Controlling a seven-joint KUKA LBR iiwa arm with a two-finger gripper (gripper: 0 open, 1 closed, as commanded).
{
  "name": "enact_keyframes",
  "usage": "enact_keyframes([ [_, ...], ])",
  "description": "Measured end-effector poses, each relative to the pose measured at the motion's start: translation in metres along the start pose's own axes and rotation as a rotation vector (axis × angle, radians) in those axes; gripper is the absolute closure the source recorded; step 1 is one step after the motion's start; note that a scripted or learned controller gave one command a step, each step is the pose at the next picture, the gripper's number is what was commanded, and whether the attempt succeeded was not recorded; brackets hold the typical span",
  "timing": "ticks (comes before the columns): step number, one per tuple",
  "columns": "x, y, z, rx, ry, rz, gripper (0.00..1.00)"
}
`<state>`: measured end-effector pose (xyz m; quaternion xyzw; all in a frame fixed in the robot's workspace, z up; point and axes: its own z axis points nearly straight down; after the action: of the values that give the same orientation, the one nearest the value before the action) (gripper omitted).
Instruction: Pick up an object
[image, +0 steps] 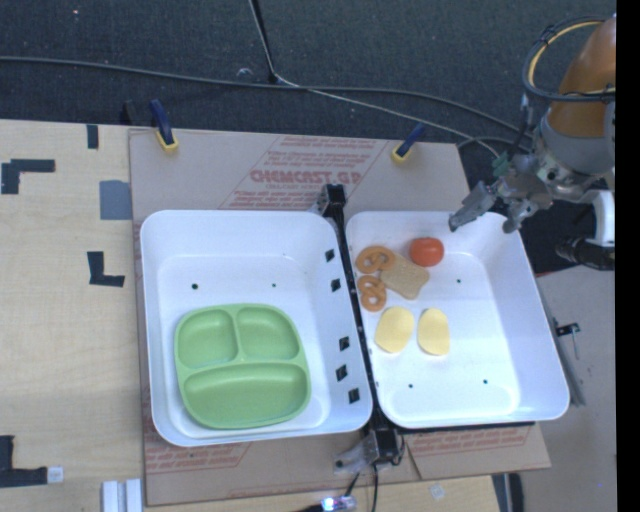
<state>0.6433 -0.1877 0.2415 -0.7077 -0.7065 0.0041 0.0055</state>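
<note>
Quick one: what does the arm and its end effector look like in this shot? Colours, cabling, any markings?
The arm is grey with an orange band above the wrist, and a thin dark cable loops around that orange section. The grey metal two-finger gripper is a compact block ending in slim, dark-tipped fingers. I can make out no markings at this resolution.

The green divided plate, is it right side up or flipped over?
Right side up: the green divided plate shows three hollow compartments facing up, lying flat in the left bin.
</note>
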Motion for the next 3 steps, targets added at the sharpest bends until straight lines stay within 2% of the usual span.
enact_keyframes([
  [1, 0.001, 0.002, -0.008, -0.013, -0.003, -0.003, 0.00],
  [2, 0.001, 0.002, 0.035, -0.008, -0.003, -0.003, 0.00],
  [3, 0.006, 0.010, 0.096, -0.008, -0.002, -0.004, 0.00],
])
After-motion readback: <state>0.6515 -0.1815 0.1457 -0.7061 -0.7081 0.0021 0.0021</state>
